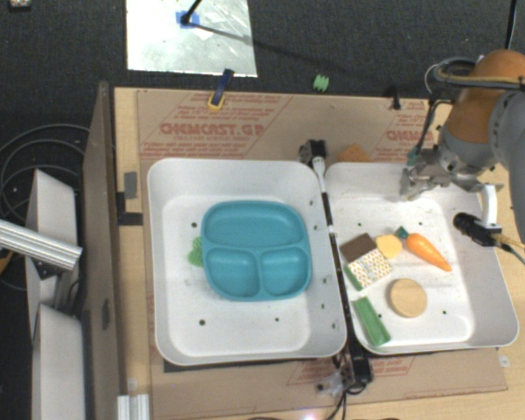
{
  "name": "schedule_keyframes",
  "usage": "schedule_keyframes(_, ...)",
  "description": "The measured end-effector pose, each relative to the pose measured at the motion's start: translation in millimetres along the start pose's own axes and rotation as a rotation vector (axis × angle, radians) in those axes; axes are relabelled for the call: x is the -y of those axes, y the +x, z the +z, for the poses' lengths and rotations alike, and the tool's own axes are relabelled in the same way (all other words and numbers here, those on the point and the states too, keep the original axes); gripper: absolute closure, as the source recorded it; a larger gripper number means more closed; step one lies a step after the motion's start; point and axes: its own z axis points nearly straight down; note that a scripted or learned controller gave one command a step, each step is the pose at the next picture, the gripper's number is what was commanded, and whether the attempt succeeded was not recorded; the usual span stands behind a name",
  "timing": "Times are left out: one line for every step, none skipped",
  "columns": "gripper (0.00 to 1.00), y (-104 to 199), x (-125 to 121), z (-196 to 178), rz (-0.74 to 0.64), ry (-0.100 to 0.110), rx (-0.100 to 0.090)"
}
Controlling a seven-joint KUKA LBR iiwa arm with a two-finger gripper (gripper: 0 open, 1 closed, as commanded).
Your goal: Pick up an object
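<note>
Bins sit side by side on the tabletop, and the right bin serves as the landmark. Inside it, near its middle, lies a cluster of small objects: an orange carrot toward its right side, a yellow piece just left of the carrot, a brown block touching a checkered piece further left, a round tan disc toward its near edge, and a green bar by its near left corner. The end effector hangs over the far right part of this bin, well apart from the cluster; whether it is open or closed cannot be told, and nothing is visibly held. Above it, the orange band of the arm shows. Left of the right bin, the left bin holds a blue divided tray, with a small green object peeking out at the tray's left edge.
</note>
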Motion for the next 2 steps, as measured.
schedule_keyframes(0.0,0,0,0,-0.001,0.001,0.0)
schedule_keyframes(0.0,18,54,-72,0.004,0.004,-0.003)
